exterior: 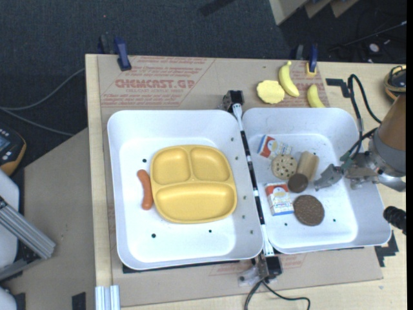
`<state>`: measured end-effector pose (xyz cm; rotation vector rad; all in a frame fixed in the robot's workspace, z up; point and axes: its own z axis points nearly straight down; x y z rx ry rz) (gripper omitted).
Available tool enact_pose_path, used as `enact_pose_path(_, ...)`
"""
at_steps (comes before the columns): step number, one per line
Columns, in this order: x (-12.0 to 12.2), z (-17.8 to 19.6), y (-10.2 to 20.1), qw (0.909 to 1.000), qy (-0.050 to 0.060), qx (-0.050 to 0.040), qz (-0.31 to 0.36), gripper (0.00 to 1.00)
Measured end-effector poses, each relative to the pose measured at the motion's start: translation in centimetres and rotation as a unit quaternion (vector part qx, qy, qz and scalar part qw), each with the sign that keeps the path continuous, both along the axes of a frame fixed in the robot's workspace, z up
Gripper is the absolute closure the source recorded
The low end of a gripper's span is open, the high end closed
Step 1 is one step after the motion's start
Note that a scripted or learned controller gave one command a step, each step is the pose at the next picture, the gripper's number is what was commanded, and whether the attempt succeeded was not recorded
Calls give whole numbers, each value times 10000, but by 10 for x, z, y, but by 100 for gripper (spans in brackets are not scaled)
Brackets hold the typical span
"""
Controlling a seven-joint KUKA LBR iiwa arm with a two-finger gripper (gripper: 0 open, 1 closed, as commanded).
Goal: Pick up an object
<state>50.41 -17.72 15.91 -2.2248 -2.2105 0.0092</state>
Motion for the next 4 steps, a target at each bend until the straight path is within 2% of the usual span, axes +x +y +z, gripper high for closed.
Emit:
enact_pose_path(1,56,-78,48,10000,-41,8,59,0)
enact_pose_path(2,55,-64,45,10000,-52,0,30,100)
enact_pose_path(3,55,-65,45,10000,-49,1,29,0)
enact_pose_path(4,117,-72,75,10000,-65,-2,57,0)
